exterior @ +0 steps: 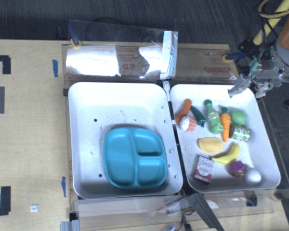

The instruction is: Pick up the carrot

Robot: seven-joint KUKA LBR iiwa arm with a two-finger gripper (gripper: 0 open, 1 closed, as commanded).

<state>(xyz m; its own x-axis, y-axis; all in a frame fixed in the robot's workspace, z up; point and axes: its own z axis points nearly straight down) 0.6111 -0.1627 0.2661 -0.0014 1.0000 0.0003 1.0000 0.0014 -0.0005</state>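
While the gripper (pixel 242 87) sits at the top right corner of the right bin (pixel 272 150), nothing is in it. You can't tell its state from this view, too small and blurred.

The carrot (pixel 225 124) lies in the right bin, upper right of the pile, long axis roughly up-down in the camera view, green top toward the far wall. It's packed tight: green bottle (pixel 213 118) just beside it on one side, a green round fruit (pixel 238 116) and a speckled green item (pixel 241 134) on the other. Tip points toward the yellow lemon-like piece (pixel 210 145) and the banana (pixel 228 154).

Note a second orange item (pixel 183 110) near the bin divider. It looks like a different veg, so don't target it.

My read on the step: you're at approach, not yet over the target. Come down over the carrot's mid-body, with the grip axis across its width, not along it. Side clearance looks marginal, so center carefully or you'll likely snag the bottle or nudge the fruit. The blue tray (pixel 134 157) in the left bin (pixel 84 124) isn't involved.
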